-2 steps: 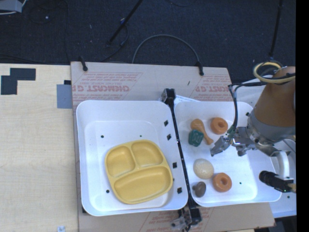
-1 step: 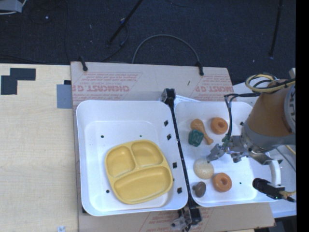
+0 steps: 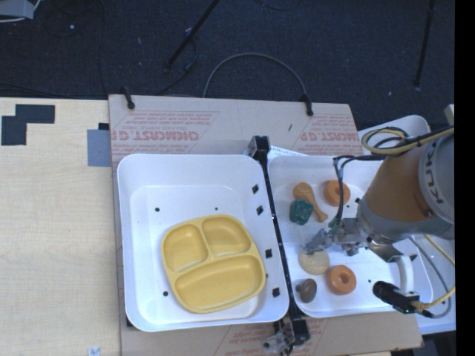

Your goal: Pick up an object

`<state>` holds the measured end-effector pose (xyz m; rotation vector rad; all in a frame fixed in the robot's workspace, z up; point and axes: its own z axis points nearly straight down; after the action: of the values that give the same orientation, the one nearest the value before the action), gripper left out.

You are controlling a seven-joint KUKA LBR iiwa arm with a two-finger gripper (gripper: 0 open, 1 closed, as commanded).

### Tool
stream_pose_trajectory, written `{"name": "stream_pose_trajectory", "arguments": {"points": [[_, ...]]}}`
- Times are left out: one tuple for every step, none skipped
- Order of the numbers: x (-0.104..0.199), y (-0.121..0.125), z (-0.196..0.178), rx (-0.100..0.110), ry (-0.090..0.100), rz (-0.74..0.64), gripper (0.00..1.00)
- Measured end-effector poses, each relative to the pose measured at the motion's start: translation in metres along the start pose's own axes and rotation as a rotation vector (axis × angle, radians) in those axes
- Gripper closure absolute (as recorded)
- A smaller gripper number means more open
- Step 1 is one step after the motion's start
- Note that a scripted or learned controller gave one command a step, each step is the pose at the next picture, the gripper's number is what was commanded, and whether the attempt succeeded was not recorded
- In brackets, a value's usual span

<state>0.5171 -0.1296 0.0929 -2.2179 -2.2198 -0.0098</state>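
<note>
Target, I'd guess: the cream puck (image 3: 314,262) in the right bin (image 3: 386,311), since the hand (image 3: 326,241) sits just above-left of it, touching or nearly. Looks light, stiff, smooth toy food; low and rounded, so prob. best pinched across its width from above, may slip. Around it: donut (image 3: 342,279) just right, brown lump (image 3: 306,290) below, green piece (image 3: 300,212) and drumstick (image 3: 308,198) above, orange ball (image 3: 336,192) further up. Arm (image 3: 401,195) comes in from right, wrist pitched down-left. Hand's grip: can't tell, too small/blurred. Yellow tray (image 3: 214,264) in left bin (image 3: 141,199), well apart.
</note>
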Motion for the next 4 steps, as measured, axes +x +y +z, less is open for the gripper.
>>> {"name": "stream_pose_trajectory", "arguments": {"points": [[-0.002, 0.002, -0.013, -0.007, -0.005, 0.004, 1.00], [-0.007, 0.008, -0.059, 0.001, -0.007, 0.000, 1.00], [-0.007, 0.009, -0.111, 0.000, -0.007, -0.001, 1.00], [0.049, 0.017, -0.107, 0.005, -0.004, -0.004, 1.00]]}}
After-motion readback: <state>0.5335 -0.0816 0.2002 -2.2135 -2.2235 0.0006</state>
